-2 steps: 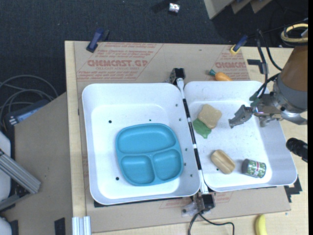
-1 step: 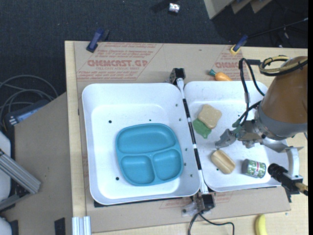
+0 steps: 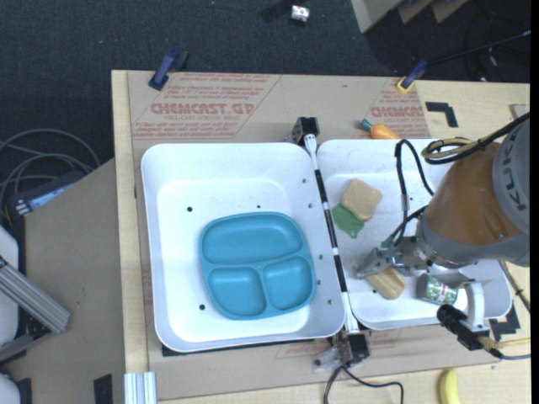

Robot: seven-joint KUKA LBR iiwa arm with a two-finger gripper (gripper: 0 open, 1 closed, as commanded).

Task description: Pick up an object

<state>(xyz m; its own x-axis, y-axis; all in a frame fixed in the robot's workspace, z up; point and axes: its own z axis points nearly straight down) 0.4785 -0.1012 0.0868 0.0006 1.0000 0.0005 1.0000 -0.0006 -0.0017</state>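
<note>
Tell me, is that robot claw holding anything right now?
It cannot be told. The gripper sits low in the right bin, right against a tan block, but no grasp is visible.

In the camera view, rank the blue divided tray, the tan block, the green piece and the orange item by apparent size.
1. blue divided tray
2. tan block
3. green piece
4. orange item, though it sits farther from the camera, so its place after the green piece is unsure.
</note>
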